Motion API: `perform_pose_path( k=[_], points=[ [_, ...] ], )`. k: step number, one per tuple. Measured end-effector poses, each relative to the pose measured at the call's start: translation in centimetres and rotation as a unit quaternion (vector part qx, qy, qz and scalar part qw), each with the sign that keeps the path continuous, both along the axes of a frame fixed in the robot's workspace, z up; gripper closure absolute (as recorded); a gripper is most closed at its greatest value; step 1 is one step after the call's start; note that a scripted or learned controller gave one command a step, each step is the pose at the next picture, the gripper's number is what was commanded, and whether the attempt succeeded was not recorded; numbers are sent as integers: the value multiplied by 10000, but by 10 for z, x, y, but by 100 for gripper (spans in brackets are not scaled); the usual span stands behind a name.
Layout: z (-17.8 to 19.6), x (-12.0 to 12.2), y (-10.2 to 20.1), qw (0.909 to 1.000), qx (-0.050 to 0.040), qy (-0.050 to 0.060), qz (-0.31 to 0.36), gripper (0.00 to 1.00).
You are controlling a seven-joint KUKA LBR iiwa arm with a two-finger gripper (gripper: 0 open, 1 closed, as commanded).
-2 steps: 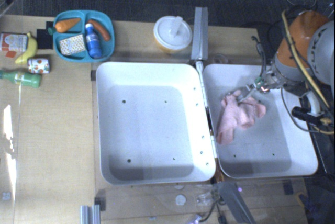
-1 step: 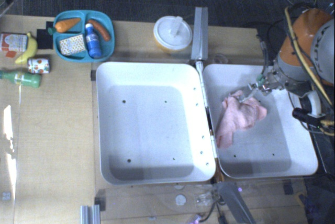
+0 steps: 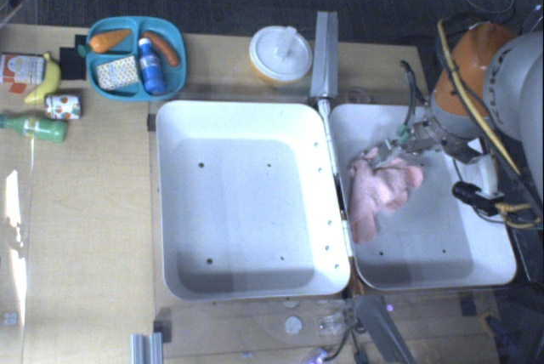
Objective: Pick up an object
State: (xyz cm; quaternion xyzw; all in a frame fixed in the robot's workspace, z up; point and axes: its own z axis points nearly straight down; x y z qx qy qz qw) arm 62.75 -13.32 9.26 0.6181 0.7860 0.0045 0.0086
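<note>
Your gripper (image 3: 393,151) sits low in the right bin (image 3: 476,269); you cannot tell how its fingers stand. The pink cloth (image 3: 378,190) (crumpled) lies touching and just below them, toward the left bin (image 3: 170,209).

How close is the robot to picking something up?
Done: the arm has reached into the right bin, and its hand is at the top edge of the pink cloth. In hand: nothing clearly yet. Left: gripping the cloth, which lies on the bin floor, and lifting it.
</note>
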Motion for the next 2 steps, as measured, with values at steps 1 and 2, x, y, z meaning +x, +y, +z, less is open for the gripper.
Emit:
perform_pose_path(
  k=[1, 2],
  points=[
    [0, 18, 40, 9993, -11, -8, 386, 0],
    [92, 27, 71, 9867, -2, 73, 1626, 0]
  ],
)
